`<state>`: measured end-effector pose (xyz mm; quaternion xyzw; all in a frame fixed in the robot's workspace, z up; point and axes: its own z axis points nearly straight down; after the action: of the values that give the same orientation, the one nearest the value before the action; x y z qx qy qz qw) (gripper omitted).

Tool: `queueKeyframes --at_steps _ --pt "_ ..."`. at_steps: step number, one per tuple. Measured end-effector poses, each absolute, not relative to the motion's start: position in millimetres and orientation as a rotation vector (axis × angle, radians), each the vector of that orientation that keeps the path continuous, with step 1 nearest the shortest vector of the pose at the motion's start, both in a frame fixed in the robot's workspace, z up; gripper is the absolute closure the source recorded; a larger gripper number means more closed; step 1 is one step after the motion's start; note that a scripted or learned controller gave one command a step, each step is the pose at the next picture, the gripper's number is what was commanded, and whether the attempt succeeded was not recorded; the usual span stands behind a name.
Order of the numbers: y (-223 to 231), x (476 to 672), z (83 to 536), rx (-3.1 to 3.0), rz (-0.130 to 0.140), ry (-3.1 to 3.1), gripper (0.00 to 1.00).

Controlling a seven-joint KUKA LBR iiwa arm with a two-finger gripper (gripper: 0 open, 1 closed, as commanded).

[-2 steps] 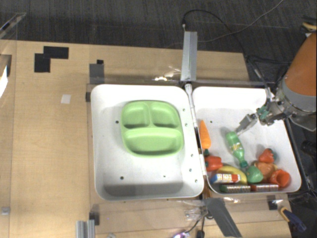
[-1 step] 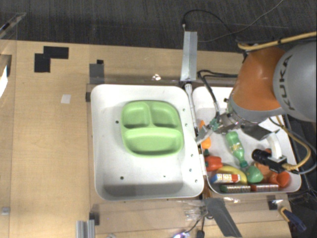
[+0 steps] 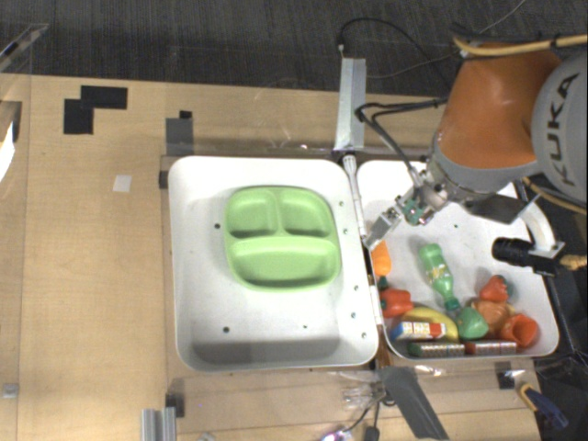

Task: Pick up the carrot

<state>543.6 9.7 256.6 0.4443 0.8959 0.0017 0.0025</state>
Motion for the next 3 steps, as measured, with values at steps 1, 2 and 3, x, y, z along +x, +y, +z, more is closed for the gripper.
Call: queueKeyframes --at_steps 1,2,3 --pt "-25.7 550.7 184.1 1.276 0.003 2.868 0.0" --pt "-87.8 517.6 150.0 1.216 0.003 2.893 0.0" --pt "-90.2 557.1 90.0 0.929 0.004 2.99 0.0"
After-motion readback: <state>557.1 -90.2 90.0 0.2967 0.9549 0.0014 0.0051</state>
